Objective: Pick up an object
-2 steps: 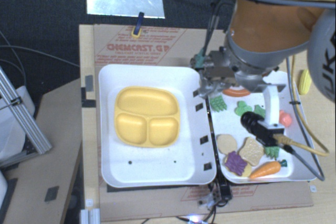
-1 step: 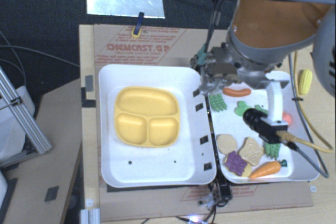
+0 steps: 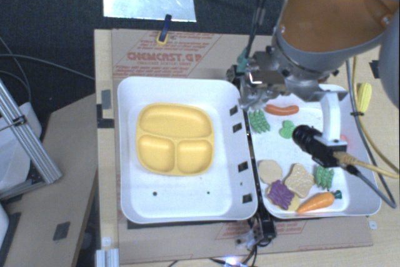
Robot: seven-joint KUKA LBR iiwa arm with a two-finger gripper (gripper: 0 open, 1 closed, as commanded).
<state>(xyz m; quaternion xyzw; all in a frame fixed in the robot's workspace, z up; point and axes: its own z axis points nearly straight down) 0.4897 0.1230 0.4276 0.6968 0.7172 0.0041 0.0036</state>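
Observation:
The right bin [image 3: 369, 197] holds several toy foods: an orange sausage [image 3: 282, 110], a green leafy piece [image 3: 259, 122], a small green item [image 3: 287, 129], a tan round cookie [image 3: 270, 170], a bread slice [image 3: 299, 179], purple grapes [image 3: 280, 194], a carrot [image 3: 319, 200] and another green piece [image 3: 324, 176]. My gripper [image 3: 252, 95] hangs over the bin's far left corner, just above the leafy piece and left of the sausage. Nothing shows in its grasp.
The left bin [image 3: 131, 197] holds a yellow three-compartment plate [image 3: 175, 137]. A black cylinder [image 3: 312, 142] on a white bracket [image 3: 330, 115] hangs from the arm over the middle of the right bin. Yellow cable [image 3: 375, 167] runs along its right side.

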